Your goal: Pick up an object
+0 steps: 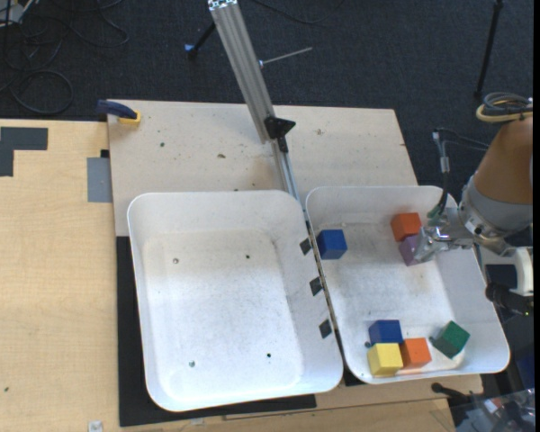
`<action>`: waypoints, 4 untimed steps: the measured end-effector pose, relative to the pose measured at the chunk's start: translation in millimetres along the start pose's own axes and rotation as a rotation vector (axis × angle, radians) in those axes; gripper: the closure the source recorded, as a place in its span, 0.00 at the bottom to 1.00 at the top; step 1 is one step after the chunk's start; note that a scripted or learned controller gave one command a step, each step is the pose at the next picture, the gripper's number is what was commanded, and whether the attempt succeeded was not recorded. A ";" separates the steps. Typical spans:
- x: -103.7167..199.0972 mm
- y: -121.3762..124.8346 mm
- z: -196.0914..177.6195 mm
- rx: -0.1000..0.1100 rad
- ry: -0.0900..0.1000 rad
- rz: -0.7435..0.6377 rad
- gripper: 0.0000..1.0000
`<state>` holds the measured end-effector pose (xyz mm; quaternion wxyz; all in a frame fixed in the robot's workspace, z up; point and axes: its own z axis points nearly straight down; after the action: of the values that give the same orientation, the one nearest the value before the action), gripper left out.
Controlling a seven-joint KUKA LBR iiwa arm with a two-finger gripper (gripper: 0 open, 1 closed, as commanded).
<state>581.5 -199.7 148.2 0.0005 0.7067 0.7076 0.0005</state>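
Note:
The right bin (472, 282) holds several small blocks. My gripper (430, 239) reaches in from the right, low over the bin's upper right part. Its tip is right against a purple block (409, 249), and an orange block (405, 226) sits just behind that one. The purple block is partly hidden by the gripper, and whether it is gripped is unclear. A blue block (331, 243) lies by the bin's left wall. Near the front edge a blue block (385, 331), a yellow block (385, 359), an orange block (416, 353) and a green block (451, 338) sit close together.
The left bin (153, 241) stands next to the right one, with black clips (313, 284) on the shared rim. A slanted metal rail (247, 70) rises behind the bins. Cables and a stand lie on the dark floor beyond the bench.

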 end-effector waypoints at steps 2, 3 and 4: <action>-5.8 -3.0 -69.9 0.002 0.000 -0.002 1.00; 46.3 -7.5 -61.7 0.006 0.003 -0.002 1.00; 90.5 -21.8 -56.9 0.007 0.003 -0.002 1.00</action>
<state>559.5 -109.2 205.1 -0.0029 0.7061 0.7082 -0.0007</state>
